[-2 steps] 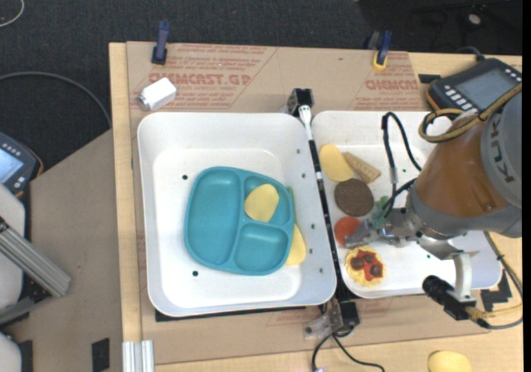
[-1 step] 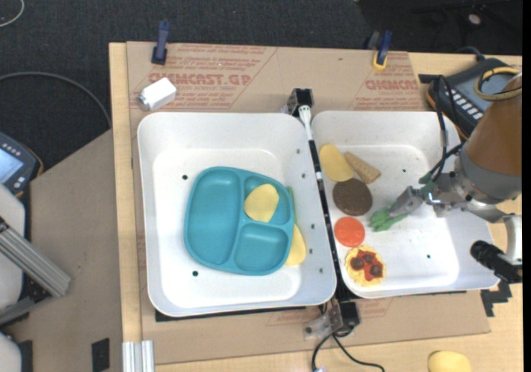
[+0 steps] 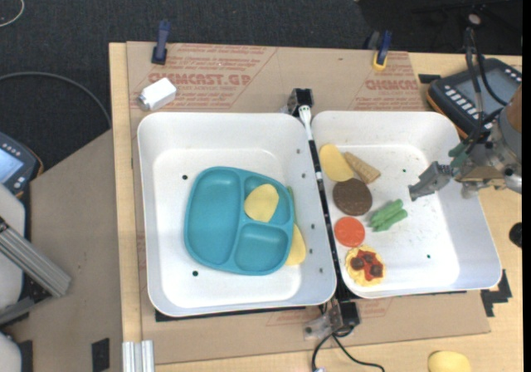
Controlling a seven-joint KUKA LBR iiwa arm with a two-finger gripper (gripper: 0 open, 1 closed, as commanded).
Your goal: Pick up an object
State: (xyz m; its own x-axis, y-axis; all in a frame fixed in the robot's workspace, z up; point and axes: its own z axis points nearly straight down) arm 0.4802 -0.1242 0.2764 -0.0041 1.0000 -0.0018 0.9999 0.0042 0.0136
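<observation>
The desk (image 3: 249, 71) is covered by a flat brown cardboard sheet, and on it two shallow white bins of smooth moulded plastic are set side by side. The right bin (image 3: 440, 262) is taken as the landmark. To its left, touching along the shared rim, the left bin (image 3: 158, 196) is seen, and in it a glossy teal divided plate (image 3: 216, 221) with a pale yellow slice (image 3: 262, 203) in one compartment. Inside the right bin, toward its left wall, small toy foods are clustered: a yellow rounded piece (image 3: 334, 162), a tan wedge (image 3: 362, 167), a dark brown disc (image 3: 353, 195), a green lumpy piece (image 3: 387, 215), an orange-red disc (image 3: 349, 232) and a flat yellow piece with red toppings (image 3: 366, 265). The end effector (image 3: 421, 185) is held over the right bin's middle, just right of the green lumpy piece; whether it is wide or narrow cannot be told, and nothing is seen in it. The green lumpy piece is judged the nearest candidate: probably light, stiff and somewhat slick, best pinched across its narrow width.
</observation>
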